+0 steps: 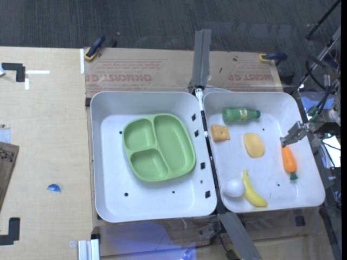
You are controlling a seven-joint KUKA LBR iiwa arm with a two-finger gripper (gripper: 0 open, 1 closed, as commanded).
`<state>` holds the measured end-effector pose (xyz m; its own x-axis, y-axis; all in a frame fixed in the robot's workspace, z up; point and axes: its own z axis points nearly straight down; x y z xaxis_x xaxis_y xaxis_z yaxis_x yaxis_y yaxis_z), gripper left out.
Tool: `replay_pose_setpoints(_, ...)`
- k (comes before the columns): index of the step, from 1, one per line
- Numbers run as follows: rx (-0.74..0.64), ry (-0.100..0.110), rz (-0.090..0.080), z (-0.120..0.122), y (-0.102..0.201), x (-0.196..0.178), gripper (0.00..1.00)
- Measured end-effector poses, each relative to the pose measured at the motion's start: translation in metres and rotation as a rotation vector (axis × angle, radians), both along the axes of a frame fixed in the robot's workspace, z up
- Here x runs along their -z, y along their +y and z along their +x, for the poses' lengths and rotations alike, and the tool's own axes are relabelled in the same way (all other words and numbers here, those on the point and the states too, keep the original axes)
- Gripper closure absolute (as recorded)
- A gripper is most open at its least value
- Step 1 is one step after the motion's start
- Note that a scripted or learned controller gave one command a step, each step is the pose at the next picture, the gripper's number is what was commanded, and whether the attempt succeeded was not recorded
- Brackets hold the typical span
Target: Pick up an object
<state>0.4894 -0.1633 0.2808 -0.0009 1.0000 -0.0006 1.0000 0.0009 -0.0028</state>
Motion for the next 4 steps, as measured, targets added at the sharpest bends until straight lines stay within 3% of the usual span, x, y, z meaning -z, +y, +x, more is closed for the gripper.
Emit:
replay_pose_setpoints(1, -0.079, -0.003, 0.000, -0.011, 0.002, -0.044, 0.00)
replay_pose_setpoints(2, 0.037, 0.000, 0.000, 0.021, -0.043, 0.074, 0.00)
replay_pose_setpoints(3, -0.083, -0.003, 0.000, 0.033, -0.051, 0.179, 0.00)
replay_pose_setpoints(4, -0.080, -0.003, 0.000, 0.033, -0.051, 0.171, 1.00)
